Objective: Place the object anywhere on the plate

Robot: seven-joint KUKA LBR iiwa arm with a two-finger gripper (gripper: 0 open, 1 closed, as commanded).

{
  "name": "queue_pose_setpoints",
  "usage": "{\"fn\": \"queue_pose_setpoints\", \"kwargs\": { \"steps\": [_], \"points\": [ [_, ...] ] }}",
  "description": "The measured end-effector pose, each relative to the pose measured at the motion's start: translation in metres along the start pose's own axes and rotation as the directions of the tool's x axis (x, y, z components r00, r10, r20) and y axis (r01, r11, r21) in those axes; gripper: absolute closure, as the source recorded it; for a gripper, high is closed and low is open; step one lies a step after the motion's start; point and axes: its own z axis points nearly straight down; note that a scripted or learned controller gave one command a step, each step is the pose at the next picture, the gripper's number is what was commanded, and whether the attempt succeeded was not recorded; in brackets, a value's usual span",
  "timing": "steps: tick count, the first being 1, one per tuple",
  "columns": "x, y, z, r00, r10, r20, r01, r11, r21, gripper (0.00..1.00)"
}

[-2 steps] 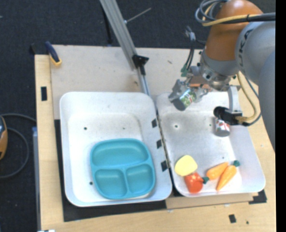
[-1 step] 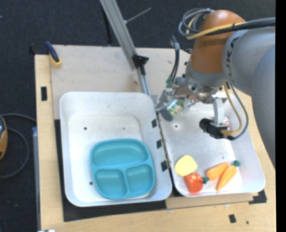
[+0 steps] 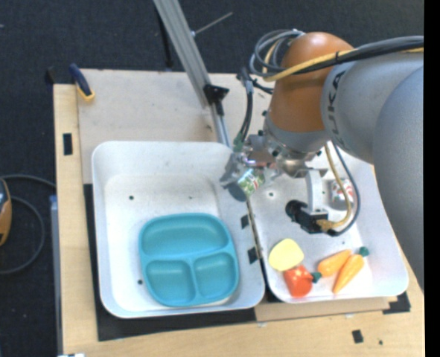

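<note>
A: What do we have, biggest things first?

B: We see the arm (image 3: pixel 354 95) filling the upper right of the frame, then the left bin (image 3: pixel 123 169) and the right bin (image 3: pixel 383 251) side by side. The teal plate (image 3: pixel 188 259), split into compartments, lies in the lower part of the left bin.

A: And the gripper?

B: We place the gripper (image 3: pixel 243 177) at the middle of the frame, above the seam between the bins. We cannot tell how it stands; it is a blur of metal there.

A: Where are the candidate objects?

B: All at the lower right, in the right bin: a yellow piece (image 3: pixel 286 255), a red piece (image 3: pixel 298 281) touching it below, and two carrots (image 3: pixel 344 266) just beside them.

A: What could go wrong?

B: We judge that the objects crowd together, so a descent may nudge one aside or catch two. Carrying over the bin walls, a loose grasp may drop the piece short of the plate.
</note>
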Motion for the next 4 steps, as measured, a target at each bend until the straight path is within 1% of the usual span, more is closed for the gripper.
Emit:
{"fn": "queue_pose_setpoints", "kwargs": {
  "steps": [1, 2, 3, 4],
  "points": [
    [0.043, -0.032, -0.007, 1.000, -0.001, -0.001, 0.001, 1.000, 0.000, 1.00],
    [0.090, -0.044, -0.004, 1.000, -0.002, -0.002, 0.002, 1.000, 0.000, 1.00],
    [0.138, -0.062, -0.021, 1.000, -0.003, -0.002, 0.003, 1.000, -0.003, 1.00],
    [0.134, -0.062, -0.020, 1.000, 0.002, -0.001, -0.002, 1.000, -0.002, 0.00]
  ]
}}
